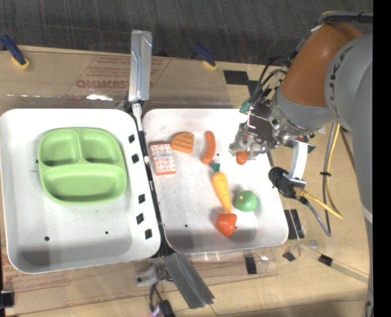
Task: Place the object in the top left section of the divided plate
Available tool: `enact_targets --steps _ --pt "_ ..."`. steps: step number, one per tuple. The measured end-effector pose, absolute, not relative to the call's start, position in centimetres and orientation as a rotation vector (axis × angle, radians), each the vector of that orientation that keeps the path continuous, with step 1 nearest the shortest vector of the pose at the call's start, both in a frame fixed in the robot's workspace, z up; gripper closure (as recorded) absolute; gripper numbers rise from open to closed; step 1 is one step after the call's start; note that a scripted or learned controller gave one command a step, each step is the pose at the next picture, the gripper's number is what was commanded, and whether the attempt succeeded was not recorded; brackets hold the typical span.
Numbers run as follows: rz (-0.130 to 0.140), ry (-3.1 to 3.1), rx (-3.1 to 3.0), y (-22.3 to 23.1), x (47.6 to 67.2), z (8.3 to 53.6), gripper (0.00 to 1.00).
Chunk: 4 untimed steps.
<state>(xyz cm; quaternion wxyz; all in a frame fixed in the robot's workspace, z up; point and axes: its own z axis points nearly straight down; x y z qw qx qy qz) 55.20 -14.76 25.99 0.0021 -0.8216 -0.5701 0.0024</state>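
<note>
Presently, gripper (243, 152) seen clenched on a small orange-red toy (241, 157) above the right bin (182, 240), green divided plate (83, 164) set in the left bin (24, 243).

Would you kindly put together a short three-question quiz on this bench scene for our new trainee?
1. True or false: the green divided plate sits in the left bin.
2. Which toy lies nearest the front rim of the right bin? A) waffle B) strawberry C) sausage
3. Fill in: the carrot lies just left of the green ____.

Key
1. True; its compartments hold nothing.
2. B.
3. Ball, a small round green toy. The gripper is over the right bin's far right part, with something small and orange-red at its tip.
</note>
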Motion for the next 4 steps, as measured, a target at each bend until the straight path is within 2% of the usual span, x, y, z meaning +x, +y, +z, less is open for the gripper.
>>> enact_targets --steps 1,2,3,4 --pt "0.011 -1.393 -2.808 -8.1 59.0 18.9 1.0" --pt "0.008 -1.298 -2.857 -12.2 52.3 21.0 1.0" --pt "0.009 -1.222 -2.889 -9.2 58.1 16.8 1.0" --pt "0.002 -1.613 -2.695 -9.4 60.7 22.5 1.0"
